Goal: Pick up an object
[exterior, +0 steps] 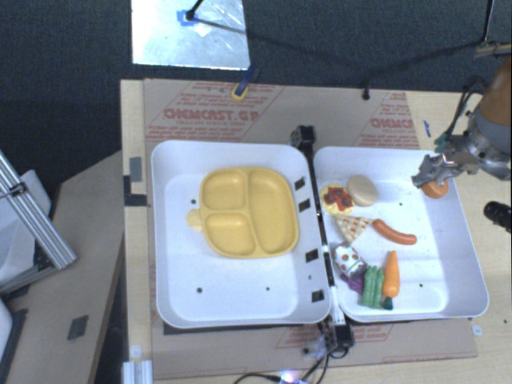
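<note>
Gripper over the right bin's far corner, orange object at its tip

Camera view, looking down on the bench: two white bins side by side. The left bin (172,214) carries a yellow divided plate (244,212) with three compartments, sitting about mid-bin. Over in the right bin (456,246) there's the spread of toy food. A round beige bun (363,189) sits just beside a red-and-yellow piece (337,198) near the bin's left wall. Below them, a pizza slice (352,228), and just to its right a sausage (394,233) lying at a slant. Nearer the front edge, a small white-and-red item (346,257) touches a purple piece (353,273); next along, a green vegetable (373,286) and a carrot (391,273) lie close together, both running roughly front to back.

Now the arm: it comes in from the right, and the gripper (433,178) is at the right bin's far right corner. Directly at its tip is a small orange object (436,189), partly hidden by the metal. Whether the fingers are spread wide, narrow, or actually clamped on that orange piece, I cannot tell; the fingertips are too small and blurred to read. The orange object is well apart from the rest of the food.
</note>
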`<state>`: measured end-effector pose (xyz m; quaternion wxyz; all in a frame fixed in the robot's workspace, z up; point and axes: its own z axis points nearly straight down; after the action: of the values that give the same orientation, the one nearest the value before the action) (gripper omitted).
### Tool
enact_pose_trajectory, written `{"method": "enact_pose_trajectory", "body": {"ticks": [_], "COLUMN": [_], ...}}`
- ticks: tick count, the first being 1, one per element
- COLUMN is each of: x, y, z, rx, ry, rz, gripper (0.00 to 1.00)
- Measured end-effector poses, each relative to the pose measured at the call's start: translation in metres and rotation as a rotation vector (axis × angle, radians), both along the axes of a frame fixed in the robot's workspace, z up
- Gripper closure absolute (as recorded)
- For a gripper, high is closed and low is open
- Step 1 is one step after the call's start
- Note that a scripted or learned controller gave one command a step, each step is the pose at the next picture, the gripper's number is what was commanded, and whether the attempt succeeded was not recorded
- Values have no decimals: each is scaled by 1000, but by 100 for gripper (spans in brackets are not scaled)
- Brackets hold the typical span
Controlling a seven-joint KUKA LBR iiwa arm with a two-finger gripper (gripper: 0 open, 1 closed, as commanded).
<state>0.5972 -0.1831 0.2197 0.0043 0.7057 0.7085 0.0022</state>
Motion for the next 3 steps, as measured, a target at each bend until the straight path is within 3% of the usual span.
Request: {"method": "enact_pose_trajectory", "body": {"ticks": [1,3], "x": [1,28], "y": [0,92], "z": [5,11], "rx": [2,4], "ry": [6,5], "rz": [0,5], "gripper": [100,100]}}
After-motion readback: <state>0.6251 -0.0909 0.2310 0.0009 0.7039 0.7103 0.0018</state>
